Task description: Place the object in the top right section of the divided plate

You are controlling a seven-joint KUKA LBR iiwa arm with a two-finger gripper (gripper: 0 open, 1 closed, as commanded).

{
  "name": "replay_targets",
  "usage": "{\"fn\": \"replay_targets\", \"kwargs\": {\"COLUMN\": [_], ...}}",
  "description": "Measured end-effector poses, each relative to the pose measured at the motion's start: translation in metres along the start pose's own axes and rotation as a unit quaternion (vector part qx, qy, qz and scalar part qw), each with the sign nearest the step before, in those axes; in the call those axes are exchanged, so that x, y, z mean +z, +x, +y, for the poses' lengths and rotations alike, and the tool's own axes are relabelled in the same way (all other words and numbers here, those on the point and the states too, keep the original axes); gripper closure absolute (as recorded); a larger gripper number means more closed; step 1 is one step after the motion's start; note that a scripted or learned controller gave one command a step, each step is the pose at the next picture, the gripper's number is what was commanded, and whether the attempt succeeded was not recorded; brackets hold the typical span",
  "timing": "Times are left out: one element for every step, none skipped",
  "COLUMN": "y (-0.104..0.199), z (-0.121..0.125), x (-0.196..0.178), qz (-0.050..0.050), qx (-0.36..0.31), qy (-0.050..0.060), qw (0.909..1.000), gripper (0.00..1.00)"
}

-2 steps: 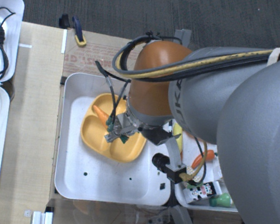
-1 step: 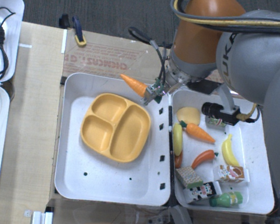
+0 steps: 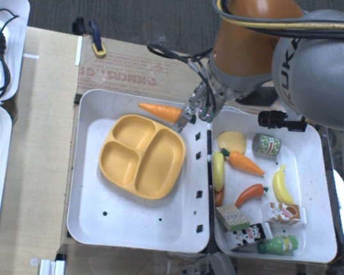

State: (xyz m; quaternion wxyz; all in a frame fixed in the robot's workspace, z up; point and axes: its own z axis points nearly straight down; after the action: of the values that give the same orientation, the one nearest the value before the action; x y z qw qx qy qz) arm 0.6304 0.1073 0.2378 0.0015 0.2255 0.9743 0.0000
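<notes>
An orange plastic toy carrot (image 3: 160,110) seems to be pinched by the fingers (image 3: 188,115) just beside the yellow three-section divided plate (image 3: 143,155), so a short carry over its top right section is still needed.

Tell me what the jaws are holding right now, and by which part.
The gripper appears to hold a toy carrot by its thick right end, at the back edge of the left bin, just beyond the yellow divided plate.
</notes>
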Motion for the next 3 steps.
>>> {"fn": "replay_targets", "kwargs": {"y": [0.036,0.027,0.027], "z": [-0.017,0.045,0.045], "x": [0.03,0.026,0.026], "qz": [0.001,0.0,0.0], "qx": [-0.013,-0.102,-0.102], "qy": [0.001,0.0,0.0], "qw": [0.9999,0.9948,0.9948], "gripper": [1.0,1.0,0.0]}}
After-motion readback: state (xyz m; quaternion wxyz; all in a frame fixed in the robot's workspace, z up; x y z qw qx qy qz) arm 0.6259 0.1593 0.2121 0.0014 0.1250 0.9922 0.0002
